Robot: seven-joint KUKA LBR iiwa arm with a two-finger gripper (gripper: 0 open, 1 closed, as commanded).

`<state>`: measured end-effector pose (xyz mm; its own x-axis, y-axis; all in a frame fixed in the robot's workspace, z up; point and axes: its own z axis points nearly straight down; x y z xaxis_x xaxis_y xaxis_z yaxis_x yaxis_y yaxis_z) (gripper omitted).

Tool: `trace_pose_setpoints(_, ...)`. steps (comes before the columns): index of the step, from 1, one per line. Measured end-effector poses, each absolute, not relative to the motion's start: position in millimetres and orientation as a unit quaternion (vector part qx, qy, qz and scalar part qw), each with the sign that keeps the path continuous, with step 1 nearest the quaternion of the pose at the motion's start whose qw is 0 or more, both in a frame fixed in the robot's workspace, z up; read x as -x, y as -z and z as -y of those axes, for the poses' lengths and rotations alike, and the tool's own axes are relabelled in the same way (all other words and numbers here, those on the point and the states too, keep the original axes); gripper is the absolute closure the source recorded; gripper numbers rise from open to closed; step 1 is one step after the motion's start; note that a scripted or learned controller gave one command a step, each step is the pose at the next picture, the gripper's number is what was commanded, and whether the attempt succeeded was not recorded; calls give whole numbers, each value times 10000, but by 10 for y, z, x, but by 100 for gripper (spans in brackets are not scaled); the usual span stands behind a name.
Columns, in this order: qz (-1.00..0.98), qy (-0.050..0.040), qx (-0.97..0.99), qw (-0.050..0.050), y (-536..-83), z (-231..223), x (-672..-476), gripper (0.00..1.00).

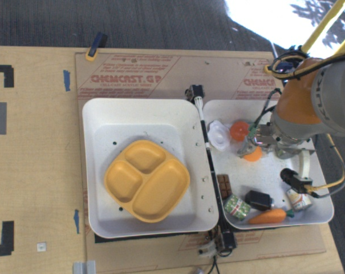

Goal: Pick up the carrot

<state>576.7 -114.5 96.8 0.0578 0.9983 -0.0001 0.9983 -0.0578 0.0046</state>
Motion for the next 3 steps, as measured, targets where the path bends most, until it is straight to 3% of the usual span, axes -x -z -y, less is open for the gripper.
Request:
trace_pose_setpoints(1, -5959, -55, -8030, 56, -909, 1005, -5382, 100)
trace_pose_setpoints(2, -7342, -9, -6790, 13, -861, 1188, -5179, 100)
trace_pose_setpoints(3, -7342, -7, -6790, 11, -856, 1187, -5176, 0)
